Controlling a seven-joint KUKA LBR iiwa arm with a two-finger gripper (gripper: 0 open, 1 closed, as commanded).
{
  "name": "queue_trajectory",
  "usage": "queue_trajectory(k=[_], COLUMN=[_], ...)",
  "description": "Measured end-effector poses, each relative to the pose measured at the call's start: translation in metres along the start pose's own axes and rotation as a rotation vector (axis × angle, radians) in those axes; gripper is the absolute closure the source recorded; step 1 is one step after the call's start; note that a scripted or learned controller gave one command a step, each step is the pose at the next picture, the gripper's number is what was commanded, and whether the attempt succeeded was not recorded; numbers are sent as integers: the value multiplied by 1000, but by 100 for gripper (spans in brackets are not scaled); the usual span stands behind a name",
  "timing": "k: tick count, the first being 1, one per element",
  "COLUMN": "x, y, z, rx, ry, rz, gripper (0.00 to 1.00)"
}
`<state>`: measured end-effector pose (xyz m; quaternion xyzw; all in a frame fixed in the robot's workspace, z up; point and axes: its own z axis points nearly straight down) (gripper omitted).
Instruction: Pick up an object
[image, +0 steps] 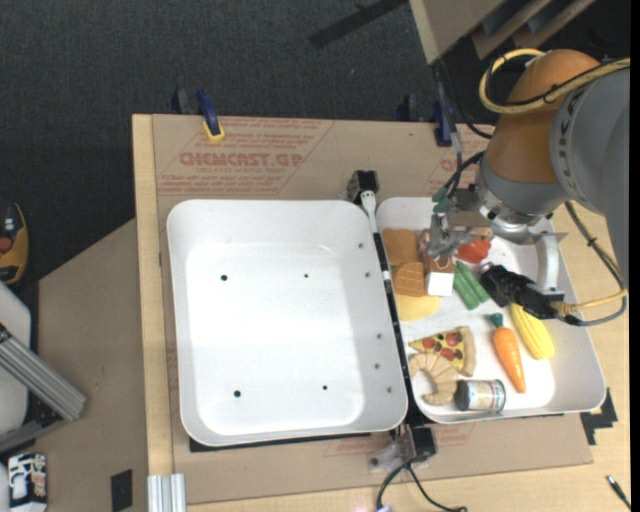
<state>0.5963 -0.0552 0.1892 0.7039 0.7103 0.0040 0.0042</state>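
- On your left, the left bin sits on the bench, its white floor marked by four small dark dots.
- At the bench's 12 o'clock edge, you see a yellow-and-blue clamp near the left corner.
- Moving right, the right bin touches the left bin along their shared wall and holds all the toy food.
- Near that shared wall, at the right bin's 9 o'clock, a tan bread piece lies beside a small white block.
- At 7 o'clock in the right bin, a pizza slice lies above a small can resting on its side.
- At the bin's centre, you see a green piece, with a carrot and a yellow corn cob toward 4 o'clock.
- The gripper sits low at the right bin's 11 o'clock, right over the food, next to a red piece.
- You cannot tell from this angle whether the gripper is released or clenched, nor whether anything lies within it.
- The arm enters from 2 o'clock.
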Motion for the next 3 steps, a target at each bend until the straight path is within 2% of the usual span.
queue_trajectory(k=[1, 2, 3], x=[98, 178, 237], y=[31, 39, 15], z=[-84, -73, -37], rx=[-2, 8, 18], ry=[4, 3, 2], rz=[-3, 0, 2], gripper=[100, 100, 100])
